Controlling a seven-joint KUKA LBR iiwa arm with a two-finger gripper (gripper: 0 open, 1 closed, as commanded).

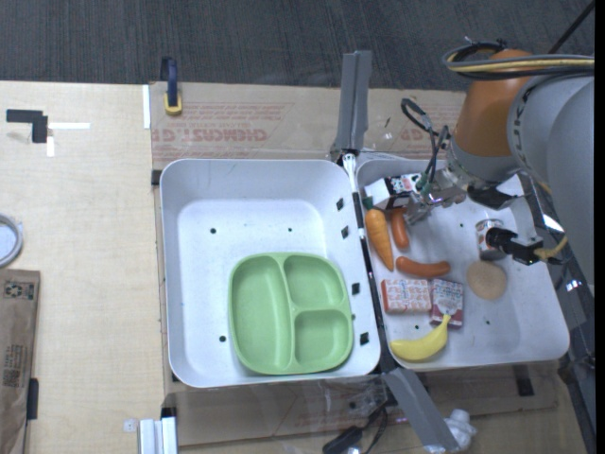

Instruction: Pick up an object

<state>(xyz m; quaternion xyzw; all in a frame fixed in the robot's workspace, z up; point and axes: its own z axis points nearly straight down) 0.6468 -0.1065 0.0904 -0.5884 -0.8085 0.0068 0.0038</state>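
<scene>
While the arm [529, 112] comes in from the right side and bends down over the far part of the right bin [529, 343], its gripper [423, 200] is low near the far left corner of this bin, with the grey body and the orange band [487, 107] above it. The wrist is tilted toward the left, and dark cables go around it. I cannot tell how the gripper stands, because this part is small and mixed with the cables, and no object is visibly inside it. Just beside the gripper, toward the bin's left wall, lies a small black and white package [404, 184]. A little nearer to the camera there is a carrot [380, 237] along the left wall, and next to it a short red sausage [401, 231]. A second, longer sausage [423, 267] lies across below them. Nearer again are two red and white packets [406, 296] side by side, and a banana [423, 343] at the front edge. A round beige object [487, 280] and a small can [489, 236] are more to the right, under the arm. The left bin [189, 282] holds a green divided plate [290, 312] with three compartments, in its near half.
</scene>
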